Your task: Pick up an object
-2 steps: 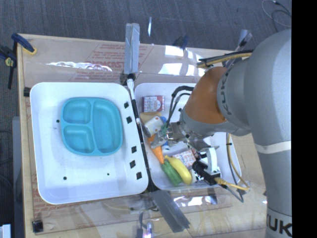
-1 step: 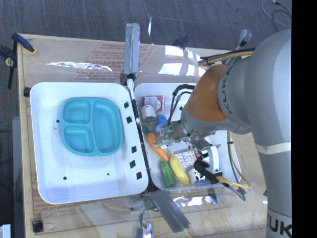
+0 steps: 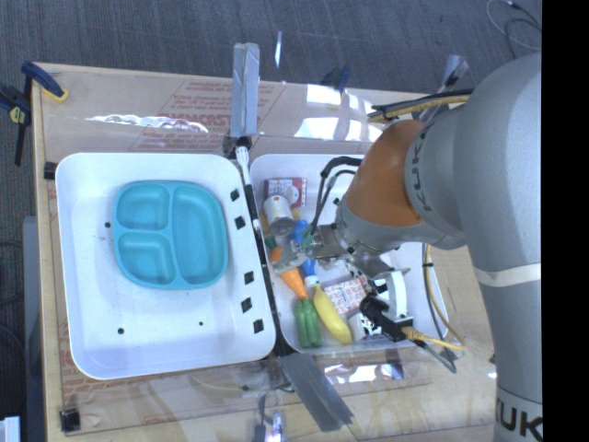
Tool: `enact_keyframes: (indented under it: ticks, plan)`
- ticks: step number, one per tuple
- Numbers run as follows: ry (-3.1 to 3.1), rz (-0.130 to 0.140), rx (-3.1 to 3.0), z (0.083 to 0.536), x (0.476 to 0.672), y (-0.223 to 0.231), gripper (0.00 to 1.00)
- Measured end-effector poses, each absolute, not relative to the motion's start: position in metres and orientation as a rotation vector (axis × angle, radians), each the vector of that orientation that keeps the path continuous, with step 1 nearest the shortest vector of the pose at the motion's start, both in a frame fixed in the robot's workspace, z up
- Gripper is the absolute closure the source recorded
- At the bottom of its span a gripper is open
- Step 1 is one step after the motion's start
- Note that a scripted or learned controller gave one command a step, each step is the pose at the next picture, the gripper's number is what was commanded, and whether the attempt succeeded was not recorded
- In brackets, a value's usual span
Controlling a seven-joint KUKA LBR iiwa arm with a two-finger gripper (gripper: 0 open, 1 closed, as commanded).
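Arm: the grey KUKA arm with an orange band (image 3: 391,178) reaches in from 3 o'clock and hangs over the right shallow white plastic bin (image 3: 304,166).
Gripper: the two-finger gripper (image 3: 317,244) sits low over the clutter near the bin's middle; whether it is open or closed, or has hold of anything, I cannot tell.
Right bin contents: a yellow banana-shaped toy (image 3: 332,316) lies toward 6 o'clock, touching a green cucumber-shaped toy (image 3: 306,323) at its 9 o'clock side; a small orange carrot-shaped toy (image 3: 294,283) lies just above them; a red-and-white patterned card (image 3: 347,294) lies at the banana's 1 o'clock; a grey cylindrical can (image 3: 277,212) stands toward 11 o'clock.
Left bin: the left shallow white plastic bin (image 3: 83,274) holds a turquoise three-compartment plastic plate (image 3: 171,235) lying flat near its middle.
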State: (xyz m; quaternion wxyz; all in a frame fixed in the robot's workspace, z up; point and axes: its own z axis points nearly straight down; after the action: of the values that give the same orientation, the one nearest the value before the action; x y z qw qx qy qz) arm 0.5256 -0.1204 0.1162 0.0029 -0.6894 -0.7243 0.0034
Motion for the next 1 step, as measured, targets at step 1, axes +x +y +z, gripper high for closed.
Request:
enact_keyframes:
  ticks: [1]
  plan:
    - [-2.364,0.006,-2.055,0.0879,0.5278,-0.1337,0.0]
